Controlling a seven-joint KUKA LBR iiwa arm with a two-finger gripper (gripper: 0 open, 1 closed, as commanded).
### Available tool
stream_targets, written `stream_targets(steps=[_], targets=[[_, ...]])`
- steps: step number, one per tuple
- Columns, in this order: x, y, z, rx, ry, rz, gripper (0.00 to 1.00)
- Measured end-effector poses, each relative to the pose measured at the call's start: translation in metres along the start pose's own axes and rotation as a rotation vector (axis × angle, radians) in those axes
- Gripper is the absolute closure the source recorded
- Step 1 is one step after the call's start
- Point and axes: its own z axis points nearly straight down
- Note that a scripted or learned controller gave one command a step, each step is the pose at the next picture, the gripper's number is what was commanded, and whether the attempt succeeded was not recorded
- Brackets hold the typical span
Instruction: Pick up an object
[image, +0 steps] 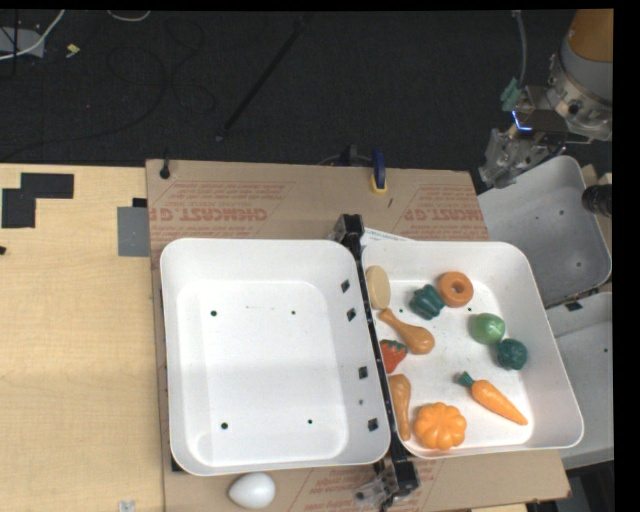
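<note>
The right bin (520, 268) holds several toy foods: an orange donut (456, 289), a dark green pepper (426, 301), a green apple (487, 327), a dark green broccoli (512, 353), a carrot (492, 397), an orange pumpkin (440, 425), a tan chicken leg (407, 331), a beige piece (377, 287), a red piece (391, 354) and an orange-tan piece (400, 402). My gripper (508, 150) hangs high at the upper right, beyond the bin's far right corner, well apart from all the toys. Nothing shows between its fingers.
The left bin (190, 300) lies beside the right one, joined by a black divider (362, 340). A white egg (251, 490) rests on the cardboard in front of the left bin. A grey plate (560, 220) sits right of the bins.
</note>
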Motion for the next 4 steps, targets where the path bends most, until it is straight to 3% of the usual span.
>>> stream_targets(steps=[1, 2, 4], targets=[[-0.065, -0.003, 0.031, 0.022, 0.002, 0.005, 1.00], [-0.116, -0.003, 0.054, 0.023, 0.002, 0.005, 1.00], [-0.124, -0.002, 0.034, 0.019, 0.003, -0.001, 1.00]])
